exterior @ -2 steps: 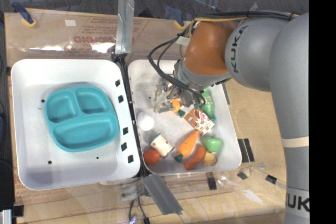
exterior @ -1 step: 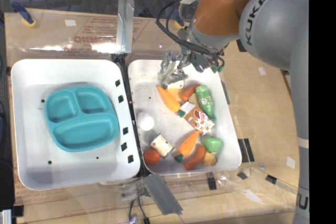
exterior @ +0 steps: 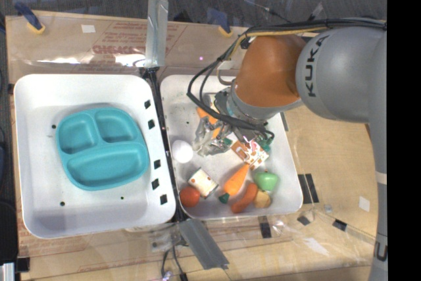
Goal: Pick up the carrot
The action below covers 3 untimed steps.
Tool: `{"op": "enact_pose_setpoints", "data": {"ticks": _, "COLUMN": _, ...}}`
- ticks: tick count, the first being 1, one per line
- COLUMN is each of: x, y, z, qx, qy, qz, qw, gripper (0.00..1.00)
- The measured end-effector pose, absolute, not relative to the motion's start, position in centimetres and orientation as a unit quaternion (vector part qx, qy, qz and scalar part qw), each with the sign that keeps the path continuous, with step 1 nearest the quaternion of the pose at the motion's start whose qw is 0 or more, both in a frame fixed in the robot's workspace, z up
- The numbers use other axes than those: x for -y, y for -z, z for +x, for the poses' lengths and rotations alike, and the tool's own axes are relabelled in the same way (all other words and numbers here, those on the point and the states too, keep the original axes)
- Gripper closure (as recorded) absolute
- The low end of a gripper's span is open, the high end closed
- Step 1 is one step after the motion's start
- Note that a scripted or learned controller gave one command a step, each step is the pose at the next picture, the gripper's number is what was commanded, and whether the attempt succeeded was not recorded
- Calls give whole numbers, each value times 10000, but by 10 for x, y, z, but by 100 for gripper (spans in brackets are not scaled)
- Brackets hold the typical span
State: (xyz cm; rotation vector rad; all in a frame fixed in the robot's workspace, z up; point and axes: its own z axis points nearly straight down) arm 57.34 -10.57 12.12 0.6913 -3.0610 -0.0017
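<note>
- Hovering low in the right bin [exterior: 172, 99], the tool [exterior: 212, 136] sits up-left of the carrot [exterior: 237, 179]; whether it is spread or closed I cannot tell, and nothing visibly sits in it.
- The carrot lies slanted near the bin's front, touching a sausage-like piece [exterior: 244, 197], with the green pepper [exterior: 266, 180] and a printed packet [exterior: 250, 152] just beside.
- Risk, as I judge it: closing there could snag a neighbour or push the carrot away.
- Open room lies by the white ball [exterior: 181, 152]; the front wall is close.

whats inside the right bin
The right bin holds a carrot, a green piece, a tomato, a white ball, a small block and a printed box. The arm covers the bin's far part.
</note>
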Motion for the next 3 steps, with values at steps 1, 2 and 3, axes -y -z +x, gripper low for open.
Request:
{"op": "enact_pose_setpoints", "data": {"ticks": 1, "x": 53, "y": -194, "z": 534, "qx": 9922, "qy": -1, "qz": 1244, "qw": -19, "gripper": 100}}
{"op": "enact_pose_setpoints", "data": {"ticks": 2, "x": 43, "y": -229, "z": 501, "qx": 9495, "qy": -5, "qz": 3137, "qw": -15, "gripper": 100}}
{"op": "enact_pose_setpoints", "data": {"ticks": 3, "x": 107, "y": -279, "z": 500, "qx": 9005, "qy": -8, "qz": 4348, "qw": -7, "gripper": 100}}
